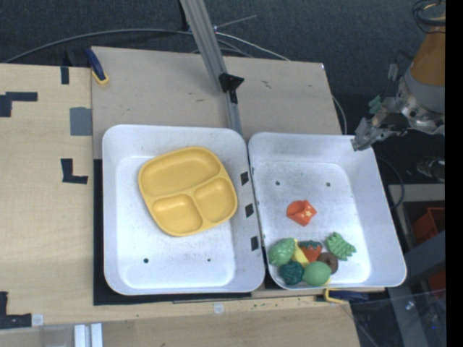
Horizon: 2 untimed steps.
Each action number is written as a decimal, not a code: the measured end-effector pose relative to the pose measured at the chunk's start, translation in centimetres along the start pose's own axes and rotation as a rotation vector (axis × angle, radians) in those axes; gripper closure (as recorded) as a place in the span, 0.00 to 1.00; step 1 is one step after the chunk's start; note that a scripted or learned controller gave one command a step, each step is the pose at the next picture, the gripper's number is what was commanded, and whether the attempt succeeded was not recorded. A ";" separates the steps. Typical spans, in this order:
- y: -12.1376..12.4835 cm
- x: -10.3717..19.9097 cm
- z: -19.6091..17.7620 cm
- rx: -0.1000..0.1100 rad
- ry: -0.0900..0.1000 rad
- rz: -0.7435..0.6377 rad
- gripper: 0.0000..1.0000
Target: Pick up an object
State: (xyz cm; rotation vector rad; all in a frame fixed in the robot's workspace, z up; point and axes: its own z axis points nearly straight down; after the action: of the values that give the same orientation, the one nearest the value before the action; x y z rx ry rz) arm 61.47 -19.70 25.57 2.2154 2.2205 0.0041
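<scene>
While the gripper (364, 137) hangs over the far right rim of the right bin (340, 154), nothing has been grasped; the step in hand is judged to be the approach, before any descent.

Item, gripper: at the end of the grey arm (427, 85) reaching in from the right. Nothing lies between its fingers. Whether the jaws stand wide or narrow cannot be told; they are small, dark and seen at a slant.

Item, right bin: holds the candidates. A red block (302, 211) lies alone near the middle, well apart from the rest. A heap (309, 260) of small toy foods sits at the near edge: green, red, yellow and brown pieces, touching or overlapping.

Item, left bin (119, 194): holds a yellow tray (187, 190) with three compartments, lying flat and tilted in plan.

Next move, as a judgement: travel inward from the rim and settle above one piece, then descend. The red block looks the easier target, having free space on every side; the heap risks a pinch on two pieces or a slip.

Hard to make out: the identity of most pieces in the heap; which of them lie under others; the arm's upper part, cut off at the right edge.
</scene>
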 end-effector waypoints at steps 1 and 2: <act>-0.6 5.1 1.5 0.008 0.003 -0.003 1.00; -0.7 10.6 0.7 0.006 0.003 -0.004 1.00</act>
State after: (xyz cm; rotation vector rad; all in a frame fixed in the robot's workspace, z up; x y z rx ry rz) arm 60.71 -9.11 24.80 2.2154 2.2304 0.0007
